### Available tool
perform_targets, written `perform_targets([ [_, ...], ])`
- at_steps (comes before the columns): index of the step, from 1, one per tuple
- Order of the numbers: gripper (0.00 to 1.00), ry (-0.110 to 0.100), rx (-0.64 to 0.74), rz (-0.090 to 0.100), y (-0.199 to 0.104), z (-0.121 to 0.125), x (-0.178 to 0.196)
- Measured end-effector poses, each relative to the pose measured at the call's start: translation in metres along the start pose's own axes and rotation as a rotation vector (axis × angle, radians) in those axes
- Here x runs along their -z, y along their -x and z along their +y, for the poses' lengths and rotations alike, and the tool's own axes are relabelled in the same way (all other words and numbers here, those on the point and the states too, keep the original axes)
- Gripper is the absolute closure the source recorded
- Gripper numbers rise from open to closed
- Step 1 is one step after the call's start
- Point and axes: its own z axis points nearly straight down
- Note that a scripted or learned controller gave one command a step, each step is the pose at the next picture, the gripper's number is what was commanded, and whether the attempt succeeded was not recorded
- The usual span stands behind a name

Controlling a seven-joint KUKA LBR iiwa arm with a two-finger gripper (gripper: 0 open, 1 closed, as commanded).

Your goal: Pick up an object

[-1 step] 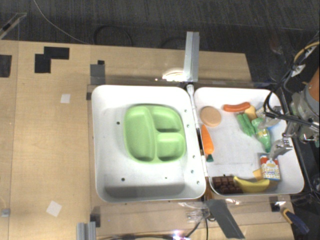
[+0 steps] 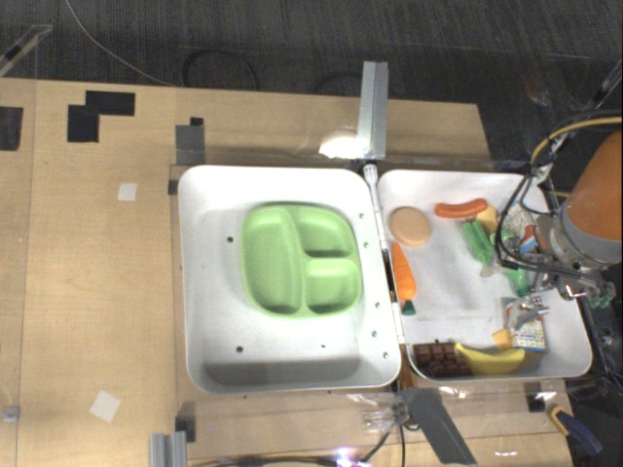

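- Currently the arm (image 2: 596,207) enters from the right edge, its orange band over the right rim of the right bin (image 2: 443,305).
- Gripper (image 2: 529,305) hangs low over the bin's right side amid a tangle of cables; whether it is wide, narrow or holding anything — cannot tell, the metal parts are too small and cluttered.
- Right bin contents, left to right:
  - carrot (image 2: 403,275) lies lengthwise along the left wall, green tip toward the camera-near end.
  - round tan cookie-like piece (image 2: 411,227) just above the carrot.
  - red sausage (image 2: 460,208) near the far wall, roughly level.
  - green vegetable piece (image 2: 478,241) just below the sausage, tilted.
  - chocolate bar (image 2: 438,359) and banana (image 2: 492,359) along the near wall — touching end to end.
  - small printed box (image 2: 529,335) just beside the banana's right end, directly under the gripper.
- Left bin (image 2: 209,261) holds a green divided plate (image 2: 299,258), three compartments, roughly centred.
- Both bins sit side by side on the wooden bench (image 2: 88,290).
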Motion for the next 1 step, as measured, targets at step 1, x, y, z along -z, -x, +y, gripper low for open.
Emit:
perform_targets([
  [1, 0.0, -0.008, -0.051, -0.016, 0.0202, -0.0241, -0.0576],
])
